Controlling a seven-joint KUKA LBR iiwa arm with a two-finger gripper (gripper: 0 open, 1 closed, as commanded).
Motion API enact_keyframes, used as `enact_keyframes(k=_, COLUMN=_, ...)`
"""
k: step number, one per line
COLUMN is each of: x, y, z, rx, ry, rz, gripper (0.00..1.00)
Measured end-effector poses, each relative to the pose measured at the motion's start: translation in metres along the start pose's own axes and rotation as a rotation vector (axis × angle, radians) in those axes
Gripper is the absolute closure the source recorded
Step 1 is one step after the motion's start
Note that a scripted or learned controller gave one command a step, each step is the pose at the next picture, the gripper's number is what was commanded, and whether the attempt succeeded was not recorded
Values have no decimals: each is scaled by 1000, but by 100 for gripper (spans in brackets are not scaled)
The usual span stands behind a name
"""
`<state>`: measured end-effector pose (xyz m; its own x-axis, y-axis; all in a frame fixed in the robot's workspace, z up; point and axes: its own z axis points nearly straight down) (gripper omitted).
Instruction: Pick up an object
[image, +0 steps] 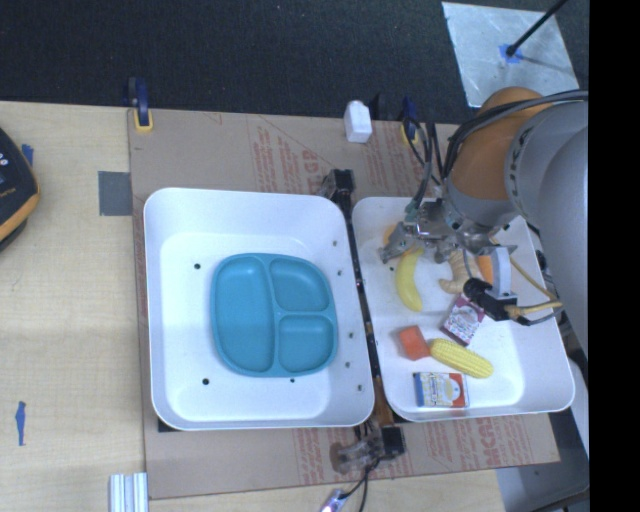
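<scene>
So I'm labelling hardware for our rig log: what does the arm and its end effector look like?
The arm is a bulky, rounded grey body with an orange band above the wrist. Black cables loop over it. The end effector is a small grey metal assembly with thin wires along it.

Hand (420, 243) low, wrist bent down

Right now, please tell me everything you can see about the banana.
The banana is yellow, smooth and curved, probably a plastic toy. It lies flat in the right bin, near its far left corner, running roughly from far to near. Its far end sits directly under the pincer, which hides that tip. Nothing else appears to touch it.
</scene>
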<state>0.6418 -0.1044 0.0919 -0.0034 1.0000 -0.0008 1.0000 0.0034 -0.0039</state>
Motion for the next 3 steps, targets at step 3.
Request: enact_keyframes(k=3, x=-5, y=15, z=0, rx=-4, ry=0, rz=1, gripper=0)
